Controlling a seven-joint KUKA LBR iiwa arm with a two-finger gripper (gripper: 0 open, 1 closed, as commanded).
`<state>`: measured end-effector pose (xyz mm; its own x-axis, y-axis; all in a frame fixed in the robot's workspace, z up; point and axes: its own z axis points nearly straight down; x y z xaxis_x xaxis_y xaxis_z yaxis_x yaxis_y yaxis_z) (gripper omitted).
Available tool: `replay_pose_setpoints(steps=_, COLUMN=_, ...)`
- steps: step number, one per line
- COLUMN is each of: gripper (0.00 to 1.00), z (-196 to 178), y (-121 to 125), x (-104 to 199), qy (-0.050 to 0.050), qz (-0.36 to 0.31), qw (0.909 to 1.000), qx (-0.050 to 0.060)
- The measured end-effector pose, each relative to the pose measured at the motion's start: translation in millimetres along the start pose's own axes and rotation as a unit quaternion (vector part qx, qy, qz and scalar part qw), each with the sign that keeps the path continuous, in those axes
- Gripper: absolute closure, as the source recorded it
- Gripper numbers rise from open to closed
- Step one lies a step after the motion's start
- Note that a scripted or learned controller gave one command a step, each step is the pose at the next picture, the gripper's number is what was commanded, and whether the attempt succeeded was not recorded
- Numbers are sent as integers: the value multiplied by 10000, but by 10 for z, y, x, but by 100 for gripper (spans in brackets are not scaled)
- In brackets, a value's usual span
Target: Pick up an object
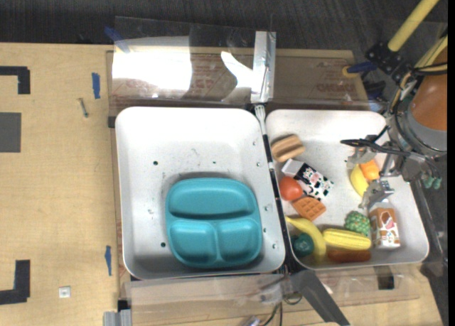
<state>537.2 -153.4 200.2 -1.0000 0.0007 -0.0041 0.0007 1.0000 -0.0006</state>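
Observation:
The right bin (334,122) holds several toy foods. A burger (286,147) lies at its left, with a cow-patterned carton (313,181), a tomato (289,189) and a waffle (309,208) below it. Along the near side lie a banana (307,230), a corn cob (346,236), broccoli (357,222) and a small bottle (384,227). A yellow fruit (357,180) and an orange piece (370,170) sit mid-right. My gripper (377,192) hangs low over the bin's right part, just right of the yellow fruit and above the bottle. Nothing shows held in it.
The left bin (142,140) holds a teal divided tray (212,221). A clear plastic sheet (192,65) lies behind the bins. Cables and a yellow pole (419,8) stand at the upper right beside the arm (430,108).

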Motion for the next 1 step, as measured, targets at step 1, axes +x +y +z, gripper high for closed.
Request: replay_pose_setpoints(steps=1, gripper=0, z=906, y=-311, x=-40, qy=-26, qz=-480, qw=9988, qx=7)
